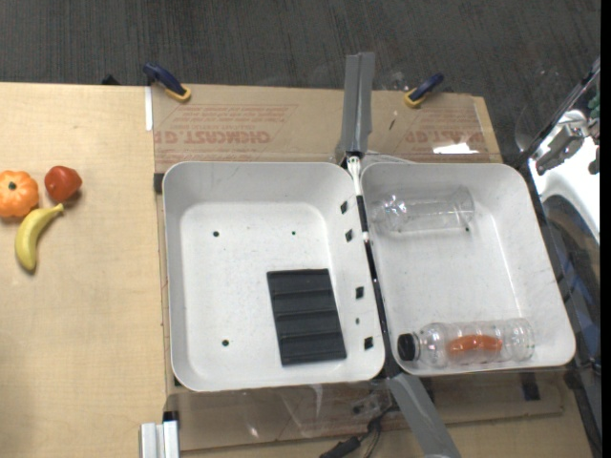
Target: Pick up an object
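Observation:
A black ribbed rectangular block (305, 316) lies flat in the left bin (191, 256), near its front middle. In the right bin (520, 256) a clear plastic bottle (423, 212) lies on its side at the back. A second clear bottle (465, 343) with a black cap and an orange label lies along the front wall. Part of the arm with the gripper (561, 141) sits at the right edge, outside the right bin's back right corner and well apart from every object.
An orange (16, 195), a red fruit (62, 183) and a banana (34, 236) rest on the wooden bench, left of the bins. Two clamps (167, 81) (423, 89) hold the cardboard sheet behind the bins. A grey divider (358, 103) runs between the bins.

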`<state>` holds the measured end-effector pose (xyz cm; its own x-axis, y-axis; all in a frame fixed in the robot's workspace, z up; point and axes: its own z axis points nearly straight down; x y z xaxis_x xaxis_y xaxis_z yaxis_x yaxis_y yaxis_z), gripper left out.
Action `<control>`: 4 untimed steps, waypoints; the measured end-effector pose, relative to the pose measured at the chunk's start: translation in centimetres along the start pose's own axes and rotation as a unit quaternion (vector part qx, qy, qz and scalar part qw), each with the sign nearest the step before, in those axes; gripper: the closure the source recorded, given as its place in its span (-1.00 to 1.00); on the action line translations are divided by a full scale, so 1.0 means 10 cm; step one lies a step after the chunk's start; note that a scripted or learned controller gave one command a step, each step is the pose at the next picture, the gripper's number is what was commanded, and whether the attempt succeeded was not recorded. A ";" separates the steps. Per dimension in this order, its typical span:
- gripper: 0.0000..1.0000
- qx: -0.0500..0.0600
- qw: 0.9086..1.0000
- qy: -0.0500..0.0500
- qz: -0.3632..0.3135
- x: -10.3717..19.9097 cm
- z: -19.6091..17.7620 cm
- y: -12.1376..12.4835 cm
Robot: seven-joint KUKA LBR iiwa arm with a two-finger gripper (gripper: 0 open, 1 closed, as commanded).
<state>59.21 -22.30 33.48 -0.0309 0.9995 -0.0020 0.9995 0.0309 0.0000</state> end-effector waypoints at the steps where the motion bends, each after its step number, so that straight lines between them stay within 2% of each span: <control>1: -1.00 0.002 1.000 0.001 0.010 0.51 1.08 0.28; 2: -1.00 0.001 1.000 0.001 -0.032 1.02 2.38 -0.15; 3: -1.00 0.001 0.996 0.000 0.084 0.72 1.15 -0.79; 4: -1.00 0.001 0.999 0.001 0.052 1.28 2.42 -1.02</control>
<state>48.60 -9.85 9.23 0.0724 0.9974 0.0004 0.9974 -0.0724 -0.0027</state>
